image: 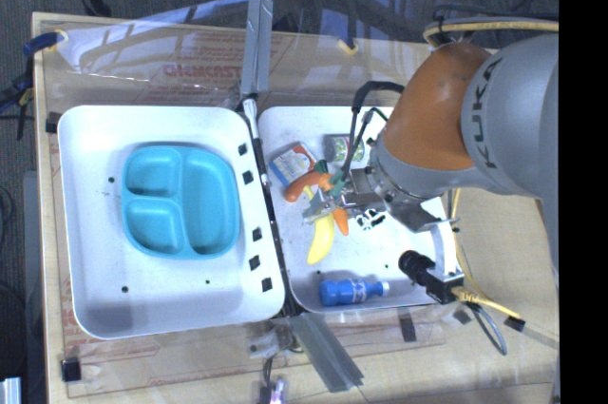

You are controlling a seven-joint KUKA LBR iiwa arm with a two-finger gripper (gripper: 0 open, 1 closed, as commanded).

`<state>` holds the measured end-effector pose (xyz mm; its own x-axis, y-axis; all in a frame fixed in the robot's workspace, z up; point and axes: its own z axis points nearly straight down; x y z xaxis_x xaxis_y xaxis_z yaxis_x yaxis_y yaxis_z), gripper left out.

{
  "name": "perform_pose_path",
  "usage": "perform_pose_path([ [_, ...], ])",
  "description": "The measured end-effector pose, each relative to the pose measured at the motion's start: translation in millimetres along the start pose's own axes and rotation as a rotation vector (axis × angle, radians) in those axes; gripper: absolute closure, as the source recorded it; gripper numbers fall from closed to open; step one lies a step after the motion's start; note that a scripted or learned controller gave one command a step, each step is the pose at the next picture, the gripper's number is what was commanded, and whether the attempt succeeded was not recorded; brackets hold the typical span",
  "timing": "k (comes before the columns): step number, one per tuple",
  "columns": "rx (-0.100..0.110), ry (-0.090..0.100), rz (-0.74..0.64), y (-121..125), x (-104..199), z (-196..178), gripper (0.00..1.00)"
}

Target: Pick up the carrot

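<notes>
The carrot (pixel 306 185), orange with a bit of green at its upper end, lies slantwise in the right bin (pixel 418 128) near that bin's left wall. My gripper (pixel 339 196) hangs low over the bin's middle, right at the carrot's right end and touching or nearly touching it. The wrist and the orange band (pixel 427 122) of the arm cover the bin's right half. A small orange piece (pixel 341 221) shows just below the gripper; what it belongs to is unclear.
A yellow banana (pixel 321 242) lies below the gripper, and a blue bottle (pixel 350 290) rests along the front wall. A blue-and-white packet (pixel 288 162) and a greenish packet (pixel 336 145) sit above the carrot. The left bin (pixel 90 202) holds a blue divided plate (pixel 180 201).
</notes>
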<state>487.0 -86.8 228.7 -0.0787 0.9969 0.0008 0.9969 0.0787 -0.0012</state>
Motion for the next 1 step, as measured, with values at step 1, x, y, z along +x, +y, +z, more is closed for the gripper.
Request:
perform_pose_path([
  [1,0.003,-0.001,0.254,59.7,-28.1,22.5,1.00],
])
